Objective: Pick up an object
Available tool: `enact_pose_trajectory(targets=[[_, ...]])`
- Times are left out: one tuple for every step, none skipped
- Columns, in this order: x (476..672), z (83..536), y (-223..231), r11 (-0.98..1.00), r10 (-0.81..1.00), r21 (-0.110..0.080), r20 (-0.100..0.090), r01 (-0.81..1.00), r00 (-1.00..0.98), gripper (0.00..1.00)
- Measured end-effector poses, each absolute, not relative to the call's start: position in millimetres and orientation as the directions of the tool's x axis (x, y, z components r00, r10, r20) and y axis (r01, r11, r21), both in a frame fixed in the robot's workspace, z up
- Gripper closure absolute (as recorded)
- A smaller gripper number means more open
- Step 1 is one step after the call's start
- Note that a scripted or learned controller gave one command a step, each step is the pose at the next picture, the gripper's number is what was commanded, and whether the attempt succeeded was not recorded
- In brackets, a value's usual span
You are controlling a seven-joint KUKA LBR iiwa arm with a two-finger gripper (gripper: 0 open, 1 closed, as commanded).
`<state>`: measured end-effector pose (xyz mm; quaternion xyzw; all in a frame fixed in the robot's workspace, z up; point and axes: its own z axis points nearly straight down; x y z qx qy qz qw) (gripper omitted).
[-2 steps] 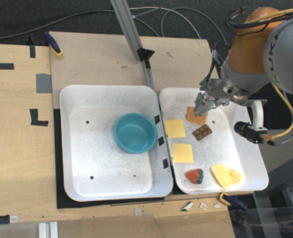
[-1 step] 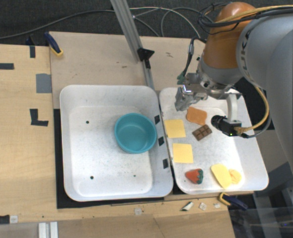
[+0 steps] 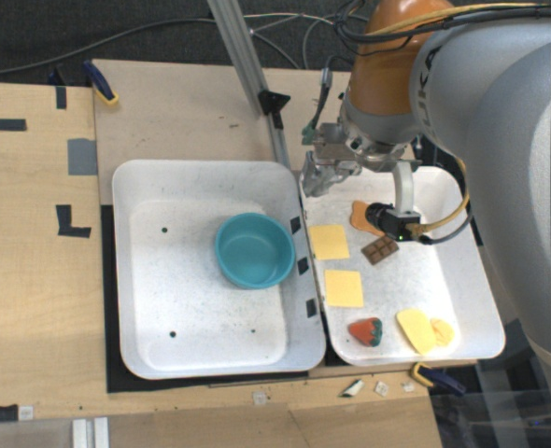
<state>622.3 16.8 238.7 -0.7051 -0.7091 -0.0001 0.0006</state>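
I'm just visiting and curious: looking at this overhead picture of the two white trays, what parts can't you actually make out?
- The metal claw: open or shut is unclear; too small and seen from above.
- The orange-brown flat piece: partly covered by the black cable fitting in front.
- The right white tray: its far right side is hidden beneath the big grey arm.
- The small scraps on the bench below the trays: too tiny to identify.

The gripper (image 3: 320,177) hangs over the right bin's (image 3: 462,278) far-left corner, above 2 yellow squares (image 3: 330,242), a chocolate piece (image 3: 380,249) and a strawberry (image 3: 366,331). A teal bowl (image 3: 254,250) sits in the left bin (image 3: 154,278).
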Motion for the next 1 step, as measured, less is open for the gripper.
enact_pose_trajectory(targets=[[641.5,221.4,66.9,0.006,1.000,-0.002,0.001,1.000,-0.006,1.00]])
